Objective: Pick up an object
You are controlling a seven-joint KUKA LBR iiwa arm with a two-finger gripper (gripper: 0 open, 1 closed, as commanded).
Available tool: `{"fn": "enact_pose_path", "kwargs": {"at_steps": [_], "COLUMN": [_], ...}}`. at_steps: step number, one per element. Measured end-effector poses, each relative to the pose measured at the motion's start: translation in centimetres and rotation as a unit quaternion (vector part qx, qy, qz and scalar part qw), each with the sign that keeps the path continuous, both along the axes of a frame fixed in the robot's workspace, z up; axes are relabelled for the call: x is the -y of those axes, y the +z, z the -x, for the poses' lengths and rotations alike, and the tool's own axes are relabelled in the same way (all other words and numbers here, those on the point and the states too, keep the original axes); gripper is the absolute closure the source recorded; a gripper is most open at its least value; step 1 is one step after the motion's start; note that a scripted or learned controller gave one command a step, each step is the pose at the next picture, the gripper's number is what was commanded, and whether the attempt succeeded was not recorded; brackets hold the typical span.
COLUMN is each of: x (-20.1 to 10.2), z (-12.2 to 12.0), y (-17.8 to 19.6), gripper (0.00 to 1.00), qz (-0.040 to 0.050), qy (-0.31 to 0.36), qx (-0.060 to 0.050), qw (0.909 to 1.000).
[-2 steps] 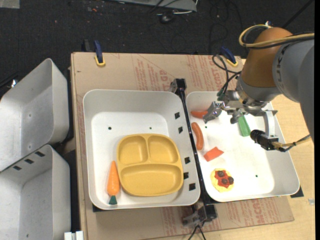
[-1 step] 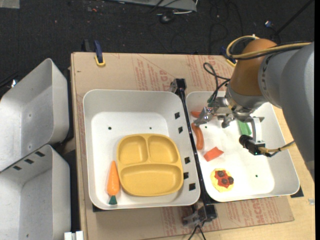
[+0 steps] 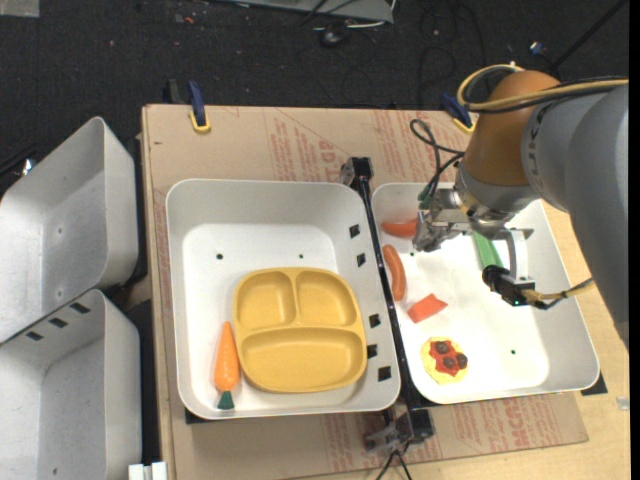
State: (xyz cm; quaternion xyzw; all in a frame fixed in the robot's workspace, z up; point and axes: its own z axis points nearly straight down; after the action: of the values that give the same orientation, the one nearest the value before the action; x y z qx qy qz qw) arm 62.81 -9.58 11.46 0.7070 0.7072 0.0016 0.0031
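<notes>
We see 2 white bins on the counter (image 3: 270, 133). The claw (image 3: 432, 236) hangs low in the right bin (image 3: 520, 368), at its 10 o'clock corner, over a red piece (image 3: 400, 229); we cannot tell its state. A sausage (image 3: 395, 271) lies at 7 o'clock of the claw. The left bin (image 3: 200, 268) holds a yellow tray (image 3: 300, 330) and a carrot (image 3: 227, 358).

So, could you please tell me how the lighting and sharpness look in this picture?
Camera view: even, bright light; the left bin wall looks nearly washed out, shadows are soft, the yellow tray and carrot are sharp; the gripper area is dim and cluttered; the floor is dark.
</notes>
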Motion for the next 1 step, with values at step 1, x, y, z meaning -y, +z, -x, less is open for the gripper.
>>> {"fn": "enact_pose_path", "kwargs": {"at_steps": [1], "x": [0.98], "z": [-0.36], "y": [5.14], "gripper": [1.00], "qz": [-0.0004], "qy": [0.000], "qx": [0.000], "qw": [1.0000]}}
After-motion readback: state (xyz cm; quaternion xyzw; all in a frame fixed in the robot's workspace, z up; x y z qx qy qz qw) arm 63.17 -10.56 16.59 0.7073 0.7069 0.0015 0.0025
